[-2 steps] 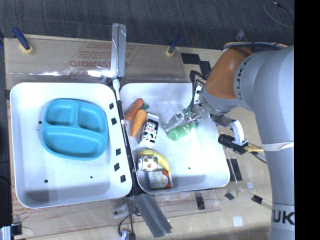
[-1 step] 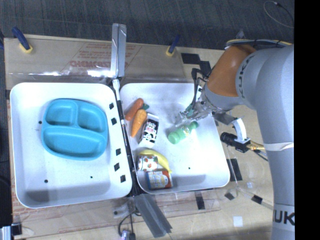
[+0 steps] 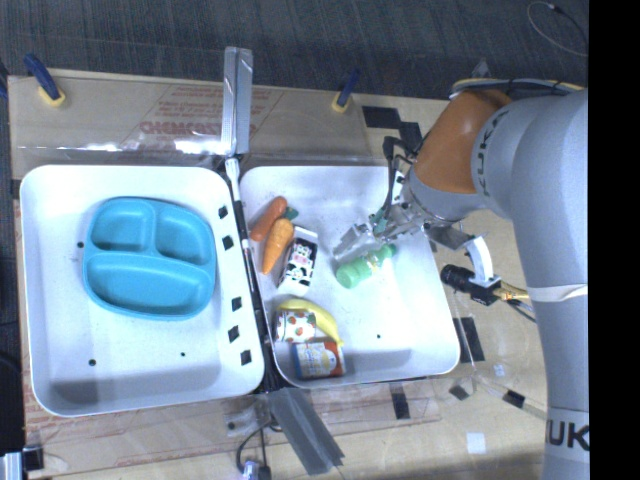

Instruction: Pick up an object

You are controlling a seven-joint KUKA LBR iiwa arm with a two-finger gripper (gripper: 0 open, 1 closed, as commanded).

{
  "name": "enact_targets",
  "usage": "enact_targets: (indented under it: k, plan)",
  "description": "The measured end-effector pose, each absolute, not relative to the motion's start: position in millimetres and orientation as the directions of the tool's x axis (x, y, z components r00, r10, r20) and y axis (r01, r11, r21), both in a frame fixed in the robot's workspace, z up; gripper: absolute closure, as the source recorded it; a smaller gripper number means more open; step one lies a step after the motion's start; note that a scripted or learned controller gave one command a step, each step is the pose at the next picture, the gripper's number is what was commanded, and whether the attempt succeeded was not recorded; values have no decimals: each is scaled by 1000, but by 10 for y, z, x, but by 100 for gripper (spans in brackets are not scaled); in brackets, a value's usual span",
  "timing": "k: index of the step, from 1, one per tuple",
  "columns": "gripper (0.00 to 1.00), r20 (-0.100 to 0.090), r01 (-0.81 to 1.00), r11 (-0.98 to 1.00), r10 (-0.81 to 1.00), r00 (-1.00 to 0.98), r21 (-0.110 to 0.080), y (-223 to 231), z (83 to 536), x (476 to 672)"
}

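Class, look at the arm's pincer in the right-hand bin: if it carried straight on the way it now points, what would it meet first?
Most likely the green plastic bottle, lying just below-left of the pincer and possibly already touching it; depth is unclear from this slanted view.

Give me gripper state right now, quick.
Gripper: low in the right bin, right at the green object; open or closed cannot be told from this view, and no grasp is confirmed.
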State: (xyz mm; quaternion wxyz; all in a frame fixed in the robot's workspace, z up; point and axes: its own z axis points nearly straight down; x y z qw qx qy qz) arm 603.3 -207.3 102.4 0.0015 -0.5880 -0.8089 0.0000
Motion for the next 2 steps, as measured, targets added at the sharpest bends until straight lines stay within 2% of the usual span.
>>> enact_targets:
  k: [1, 2]
  plan:
    - [0, 2, 955, 297, 955, -297, -3, -1976, 909, 5825]
    - [100, 1, 954, 301, 954, -301, -3, -1974, 1013, 5831]
